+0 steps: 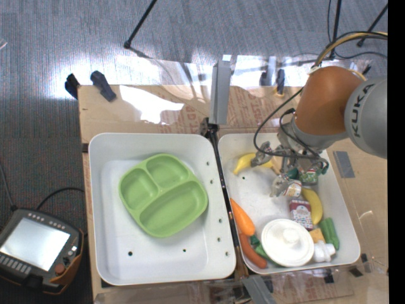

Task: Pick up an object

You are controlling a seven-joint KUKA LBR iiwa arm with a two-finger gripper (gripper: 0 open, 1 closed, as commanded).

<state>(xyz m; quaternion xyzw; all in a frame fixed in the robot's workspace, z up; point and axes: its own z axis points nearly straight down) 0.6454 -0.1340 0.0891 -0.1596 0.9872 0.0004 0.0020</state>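
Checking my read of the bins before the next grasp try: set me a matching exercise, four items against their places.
Things:
1. green divided plate
2. white round lid
3. carrot
4. gripper

Places:
A. near end of the right bin, between carrot and green vegetable
B. along the right bin's left wall
C. middle of the left bin
D. over the right bin's middle, beside a banana

Pairs: 1-C, 2-A, 3-B, 4-D
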